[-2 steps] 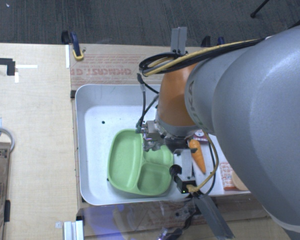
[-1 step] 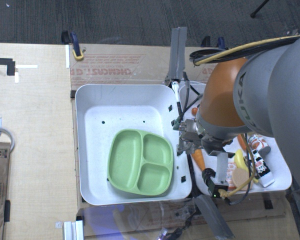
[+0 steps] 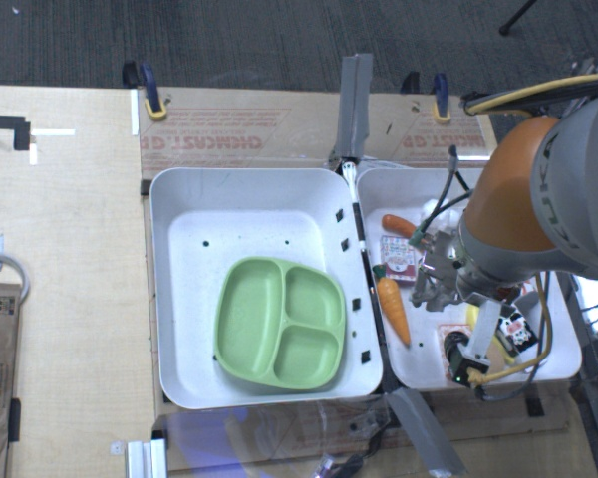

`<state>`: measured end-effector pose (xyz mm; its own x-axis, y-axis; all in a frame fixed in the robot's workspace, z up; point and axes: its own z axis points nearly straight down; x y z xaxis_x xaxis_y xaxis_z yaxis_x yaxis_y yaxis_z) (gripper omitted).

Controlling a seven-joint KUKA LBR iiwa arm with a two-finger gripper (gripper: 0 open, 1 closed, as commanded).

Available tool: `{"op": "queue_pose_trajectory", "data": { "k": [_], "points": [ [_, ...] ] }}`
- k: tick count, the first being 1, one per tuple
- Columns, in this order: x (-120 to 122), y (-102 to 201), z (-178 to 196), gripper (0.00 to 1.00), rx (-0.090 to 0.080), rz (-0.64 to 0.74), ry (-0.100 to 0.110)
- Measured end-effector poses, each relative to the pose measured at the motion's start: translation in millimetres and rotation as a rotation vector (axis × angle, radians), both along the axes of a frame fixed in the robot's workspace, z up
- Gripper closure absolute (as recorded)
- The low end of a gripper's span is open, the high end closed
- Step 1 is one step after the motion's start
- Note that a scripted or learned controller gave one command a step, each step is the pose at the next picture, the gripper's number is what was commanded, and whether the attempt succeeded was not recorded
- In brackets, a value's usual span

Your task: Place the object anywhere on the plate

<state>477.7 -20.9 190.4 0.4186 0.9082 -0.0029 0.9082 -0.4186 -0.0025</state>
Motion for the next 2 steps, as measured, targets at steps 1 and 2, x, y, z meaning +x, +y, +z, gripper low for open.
{"op": "queue_pose_trajectory", "data": {
  "k": [1, 2],
  "points": [
    [70, 33, 67, 1.0, 0.0, 0.221, 0.0],
    [117, 56, 31, 1.0, -0.001, 0.126, 0.001]
  ]
}}
